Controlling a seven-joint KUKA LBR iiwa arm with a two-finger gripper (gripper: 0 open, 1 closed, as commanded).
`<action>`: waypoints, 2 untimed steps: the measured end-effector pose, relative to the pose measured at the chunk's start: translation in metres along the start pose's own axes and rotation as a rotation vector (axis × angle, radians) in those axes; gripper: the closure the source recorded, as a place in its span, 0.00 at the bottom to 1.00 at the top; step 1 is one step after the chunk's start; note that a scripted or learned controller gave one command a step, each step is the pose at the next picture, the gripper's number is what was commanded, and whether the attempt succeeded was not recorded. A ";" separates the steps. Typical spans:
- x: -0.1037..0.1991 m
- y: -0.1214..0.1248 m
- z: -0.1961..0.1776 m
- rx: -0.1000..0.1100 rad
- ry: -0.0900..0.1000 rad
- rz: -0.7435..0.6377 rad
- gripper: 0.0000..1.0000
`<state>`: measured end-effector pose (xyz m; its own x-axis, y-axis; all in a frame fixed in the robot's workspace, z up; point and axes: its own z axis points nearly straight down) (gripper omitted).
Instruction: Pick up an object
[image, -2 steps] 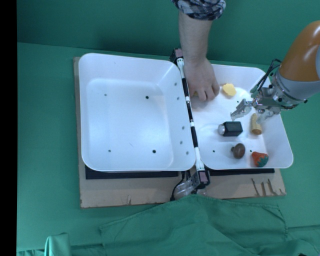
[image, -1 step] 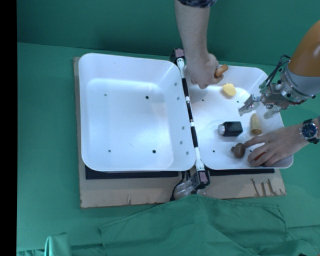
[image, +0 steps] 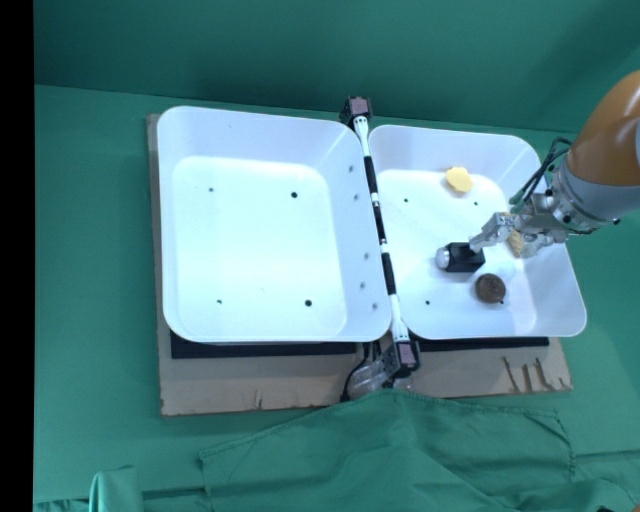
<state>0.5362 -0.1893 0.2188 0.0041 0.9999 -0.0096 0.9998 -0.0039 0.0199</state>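
Yellow and lumpy, a small piece (image: 458, 179) is lying in the right bin (image: 545, 305), close to its twelve o'clock wall. A brown round disc (image: 489, 288) is resting flat toward the bin's five o'clock corner, well apart from the yellow piece. The gripper (image: 517, 240) is hanging over the bin's three o'clock side, at about one o'clock from the disc and four o'clock from the yellow piece. How far the pincer is standing open, and whether it is grasping anything, cannot be told. The arm (image: 610, 140) is reaching in from three o'clock, showing its orange band. The left bin (image: 250, 250) is sitting at nine o'clock of the right one, a black-and-white bar (image: 378, 230) running between them. Both are resting on a cardboard sheet (image: 250, 395) over green cloth (image: 90, 250).
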 end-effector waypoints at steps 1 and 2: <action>0.001 0.019 0.009 -0.009 0.001 0.001 0.00; 0.001 0.020 0.011 -0.006 0.002 0.000 0.00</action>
<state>0.5560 -0.1883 0.2078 0.0041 1.0000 -0.0075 0.9997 -0.0039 0.0256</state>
